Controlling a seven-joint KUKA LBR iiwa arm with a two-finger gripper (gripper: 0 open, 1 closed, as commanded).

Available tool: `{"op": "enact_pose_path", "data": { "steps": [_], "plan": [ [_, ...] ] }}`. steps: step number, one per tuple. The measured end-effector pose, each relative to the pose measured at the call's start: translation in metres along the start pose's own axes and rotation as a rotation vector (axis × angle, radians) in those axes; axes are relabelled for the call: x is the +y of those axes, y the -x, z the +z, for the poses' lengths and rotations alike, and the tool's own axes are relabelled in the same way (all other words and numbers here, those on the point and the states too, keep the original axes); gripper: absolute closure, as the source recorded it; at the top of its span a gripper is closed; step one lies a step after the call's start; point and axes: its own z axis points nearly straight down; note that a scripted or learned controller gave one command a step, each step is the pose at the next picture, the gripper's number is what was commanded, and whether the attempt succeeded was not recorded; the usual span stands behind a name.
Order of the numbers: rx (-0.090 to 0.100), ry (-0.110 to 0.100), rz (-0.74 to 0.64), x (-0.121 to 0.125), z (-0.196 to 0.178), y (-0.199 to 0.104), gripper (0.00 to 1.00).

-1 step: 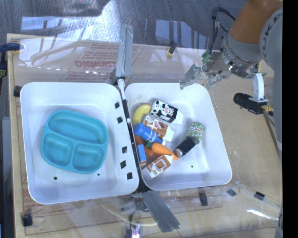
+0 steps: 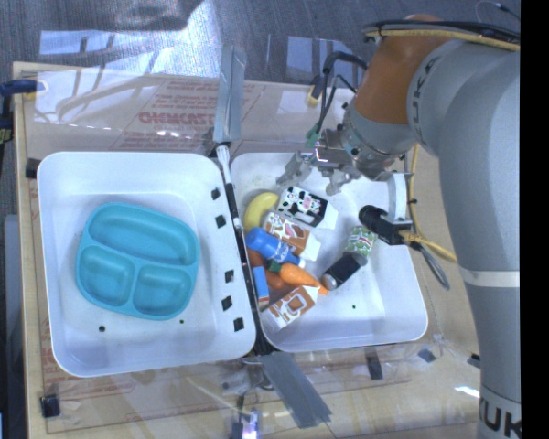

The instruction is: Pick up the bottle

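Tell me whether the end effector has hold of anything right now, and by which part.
Nothing is held. The end effector hovers above the right bin's far side, and the bottle lies apart from it in that bin.

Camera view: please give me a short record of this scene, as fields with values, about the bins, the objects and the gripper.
left bin: holds a blue divided plate
right bin: holds a pile of small objects
bottle: lying on its side in the right part of the right bin, dark cap end toward the pile
pile: banana, carrot, black and white carton, blue item
gripper: above the far edge of the right bin, apart from the bottle
bottle grasped: no
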Motion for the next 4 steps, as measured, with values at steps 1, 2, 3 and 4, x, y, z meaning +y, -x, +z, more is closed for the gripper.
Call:
{"op": "enact_pose_path", "data": {
  "steps": [1,2,3,4],
  "plan": [
    [-0.018,0.018,-0.130,-0.031,0.107,-0.031,0.00],
    [-0.012,0.013,-0.138,-0.031,0.098,-0.034,1.00],
    [-0.001,0.006,-0.085,-0.062,-0.033,-0.063,1.00],
    [-0.004,0.007,-0.688,-0.102,-0.083,-0.078,1.00]
  ]
}}
